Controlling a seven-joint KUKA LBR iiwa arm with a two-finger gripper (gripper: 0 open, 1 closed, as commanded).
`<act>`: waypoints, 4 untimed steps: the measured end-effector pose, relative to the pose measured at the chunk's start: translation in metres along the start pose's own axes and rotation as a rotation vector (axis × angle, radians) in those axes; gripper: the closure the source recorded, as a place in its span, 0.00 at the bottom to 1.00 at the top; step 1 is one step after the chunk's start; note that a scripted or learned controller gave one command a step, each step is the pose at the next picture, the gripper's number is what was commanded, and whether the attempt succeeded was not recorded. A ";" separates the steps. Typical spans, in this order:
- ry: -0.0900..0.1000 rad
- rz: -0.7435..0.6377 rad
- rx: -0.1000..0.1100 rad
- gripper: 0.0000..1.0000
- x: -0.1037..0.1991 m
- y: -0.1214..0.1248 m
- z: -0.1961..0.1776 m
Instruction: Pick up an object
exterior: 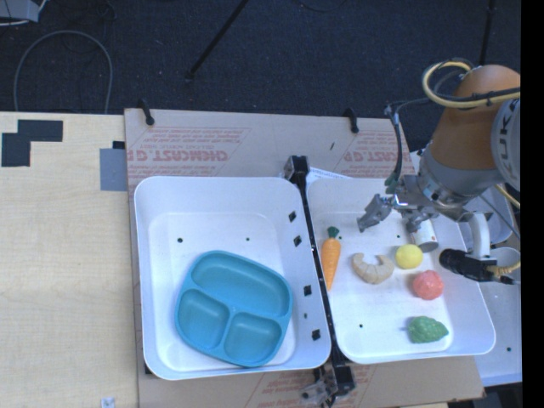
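The right bin (357, 195) holds several toy foods: an orange carrot (330, 260) by its left wall, a beige curved piece (372, 268), a yellow ball (409, 256), a red fruit (428, 285) and a green leafy piece (427, 330). My gripper (397, 219) hangs over the back of this bin, just above the yellow ball and the beige piece. Its fingers stand apart and open, with nothing between them.
A blue divided plate (234, 307) lies in the left bin (161, 202). A black divider (310, 253) runs between the two bins. The arm's orange band (480, 109) and cables rise at the right, over the right bin's far corner.
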State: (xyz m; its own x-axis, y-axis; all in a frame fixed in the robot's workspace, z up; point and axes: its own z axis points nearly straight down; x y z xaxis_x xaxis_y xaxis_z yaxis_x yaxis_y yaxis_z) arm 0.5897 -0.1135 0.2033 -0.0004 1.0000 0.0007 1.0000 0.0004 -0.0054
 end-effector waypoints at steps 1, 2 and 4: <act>0.000 0.001 0.001 0.00 -0.002 -0.001 0.043; 0.001 0.001 0.002 0.00 -0.003 -0.010 0.090; -0.001 0.000 -0.007 1.00 -0.006 -0.009 0.015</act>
State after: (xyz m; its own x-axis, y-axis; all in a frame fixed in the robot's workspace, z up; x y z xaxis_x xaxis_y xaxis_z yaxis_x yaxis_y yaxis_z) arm 0.5808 -0.1198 0.1882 -0.0003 1.0000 -0.0003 1.0000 0.0003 0.0019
